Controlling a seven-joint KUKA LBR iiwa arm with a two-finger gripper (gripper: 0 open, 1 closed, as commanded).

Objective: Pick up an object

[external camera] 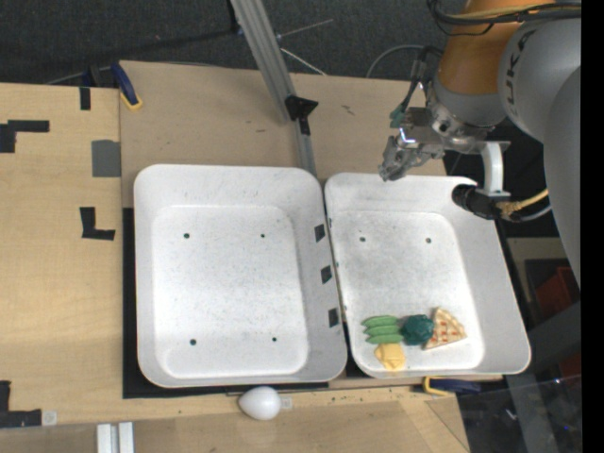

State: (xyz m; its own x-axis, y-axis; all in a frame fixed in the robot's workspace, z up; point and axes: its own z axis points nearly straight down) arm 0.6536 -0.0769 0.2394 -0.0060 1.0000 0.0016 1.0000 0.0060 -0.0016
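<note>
Several small toys lie together at the near edge of the right bin (491, 253): a green pea pod (381, 327), a dark green broccoli-like piece (416, 328), a yellow piece (391, 355) and a pizza slice (445, 329). My gripper (394, 164) hangs over the far rim of the right bin, well away from the toys. Nothing shows between its fingers.
The left bin (226, 272) lies beside the right one. A white egg-shaped object (260, 403) rests on the bench in front of the left bin. A grey metal pole (269, 55) slants down to the gap between the bins.
</note>
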